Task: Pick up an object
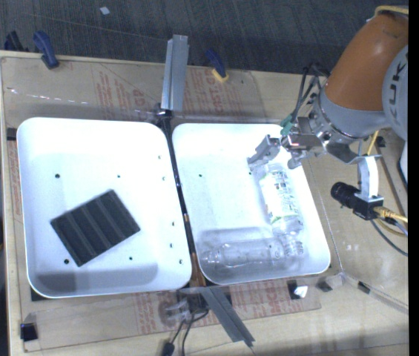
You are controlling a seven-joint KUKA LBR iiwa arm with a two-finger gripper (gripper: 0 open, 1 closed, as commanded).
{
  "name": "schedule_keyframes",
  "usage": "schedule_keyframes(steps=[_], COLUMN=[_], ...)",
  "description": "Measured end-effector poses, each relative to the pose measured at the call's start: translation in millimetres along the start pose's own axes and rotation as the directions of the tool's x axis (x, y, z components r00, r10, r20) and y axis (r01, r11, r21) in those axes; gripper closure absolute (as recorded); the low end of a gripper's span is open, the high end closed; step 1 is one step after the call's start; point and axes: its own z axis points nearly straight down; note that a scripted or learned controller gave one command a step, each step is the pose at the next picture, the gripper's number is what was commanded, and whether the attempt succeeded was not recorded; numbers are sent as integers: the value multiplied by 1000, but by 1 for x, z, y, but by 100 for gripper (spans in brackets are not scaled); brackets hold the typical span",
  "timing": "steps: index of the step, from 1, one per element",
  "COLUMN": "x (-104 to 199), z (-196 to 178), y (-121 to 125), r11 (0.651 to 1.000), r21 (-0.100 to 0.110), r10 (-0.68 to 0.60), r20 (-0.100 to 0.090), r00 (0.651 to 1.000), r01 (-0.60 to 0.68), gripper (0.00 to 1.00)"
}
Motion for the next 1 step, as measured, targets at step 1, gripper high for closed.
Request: schedule_keyframes(steps=[1], x=[-38], z=[69], y=[24], r11=[1000], r21=[2], r10=[2], r20=[0], r00=[1000], r01=[-2], gripper=[0])
